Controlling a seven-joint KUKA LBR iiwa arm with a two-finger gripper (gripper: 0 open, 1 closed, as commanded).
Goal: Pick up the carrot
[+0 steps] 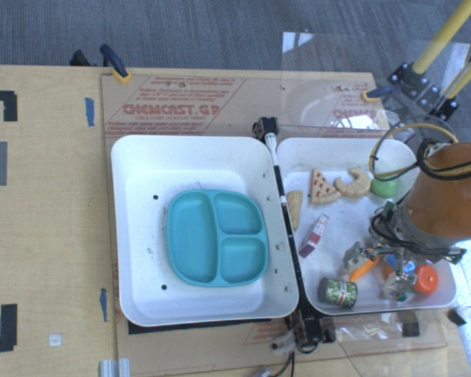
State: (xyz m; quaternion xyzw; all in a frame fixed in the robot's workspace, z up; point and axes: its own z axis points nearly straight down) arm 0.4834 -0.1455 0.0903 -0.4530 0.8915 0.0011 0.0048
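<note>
Gripper: the gripper (374,259) sits low in the right bin (330,157), its metal parts tangled with cables in view; whether it is open or closed, and whether it grips anything, I cannot tell.
Carrot: the carrot (363,269) lies on the right bin's floor directly at the gripper, partly covered by it.
Carrot axis: its visible orange length runs on a slant, from lower left up toward the right; which end is the tip is hidden.
Crowding: a green can (338,291) lies just beside it to the lower left, an orange-red round piece (425,280) near to the right.
Risk: a closing gripper may catch a neighbour, or skid off the slanted carrot.
Further out: a pizza slice (322,185) sits well apart; a teal tray (217,237) rests in the left bin (133,210).
</note>
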